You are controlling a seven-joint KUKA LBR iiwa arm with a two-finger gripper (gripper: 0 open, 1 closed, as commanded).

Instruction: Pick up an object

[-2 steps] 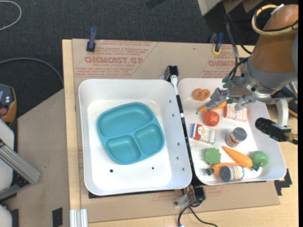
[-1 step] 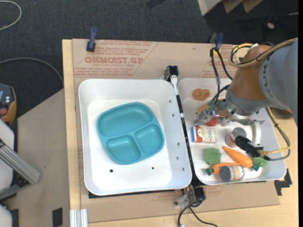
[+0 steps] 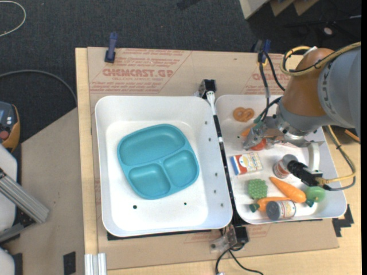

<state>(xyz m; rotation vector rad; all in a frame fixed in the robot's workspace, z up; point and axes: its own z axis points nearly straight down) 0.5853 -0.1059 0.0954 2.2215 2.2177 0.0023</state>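
Gripper (image 3: 259,135): lowered into the far part of the right bin (image 3: 332,153); grip state cannot be told.
Nearest object: a red-orange piece (image 3: 256,144) lies touching or just under the gripper tip.
Other objects: white carton (image 3: 246,164) just near of the tip; carrot (image 3: 288,189), long axis running left-far to right-near, further near-right.
Left bin (image 3: 109,153): holds a teal divided plate (image 3: 159,160).
Writing: bench sheet (image 3: 149,70) reads "CHEMCAST"; carton print unreadable.

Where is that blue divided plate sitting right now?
The blue divided plate lies in the left white bin, across the divider from the toy food.
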